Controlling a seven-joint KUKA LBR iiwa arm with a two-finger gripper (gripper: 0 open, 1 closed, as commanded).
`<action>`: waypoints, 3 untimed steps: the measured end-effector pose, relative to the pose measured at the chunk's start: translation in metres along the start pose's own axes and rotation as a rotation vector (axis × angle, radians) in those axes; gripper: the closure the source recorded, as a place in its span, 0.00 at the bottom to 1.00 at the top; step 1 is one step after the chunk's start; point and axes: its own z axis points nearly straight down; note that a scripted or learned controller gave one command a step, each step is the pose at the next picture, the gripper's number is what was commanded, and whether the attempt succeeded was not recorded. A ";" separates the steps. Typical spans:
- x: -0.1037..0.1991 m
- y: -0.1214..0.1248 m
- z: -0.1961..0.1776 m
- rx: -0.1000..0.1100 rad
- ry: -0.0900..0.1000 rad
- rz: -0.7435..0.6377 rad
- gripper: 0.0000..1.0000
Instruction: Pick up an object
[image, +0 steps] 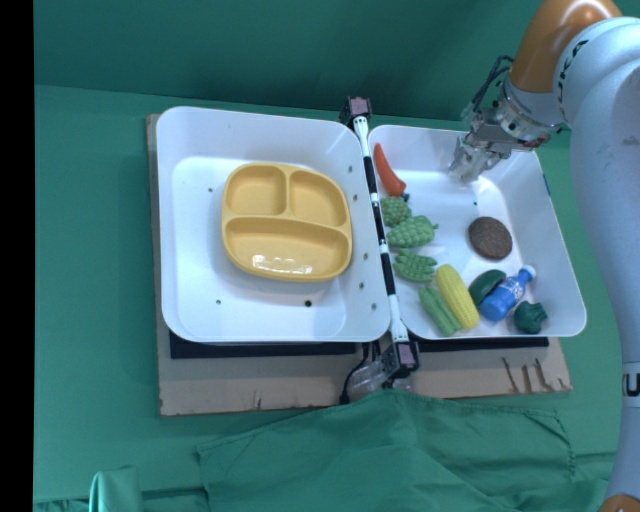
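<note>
The gripper (467, 170) hangs open and empty at upper right, above bare bin floor (440, 195). The brown disc (490, 237) lies just below; being flat, it may slip the fingers.

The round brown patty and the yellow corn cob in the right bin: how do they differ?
The round brown patty is a flat, dark disc; the yellow corn cob is long and bright. The patty lies alone on bare bin floor, while the corn cob lies at a slant, pressed against a green vegetable. Both rest in the right white bin, apart from the hand.
</note>
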 end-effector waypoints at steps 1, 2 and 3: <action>-0.002 -0.002 0.003 0.003 -0.001 0.003 0.00; 0.006 0.000 -0.011 0.005 0.018 -0.002 1.00; 0.004 0.002 -0.026 -0.003 0.014 0.001 1.00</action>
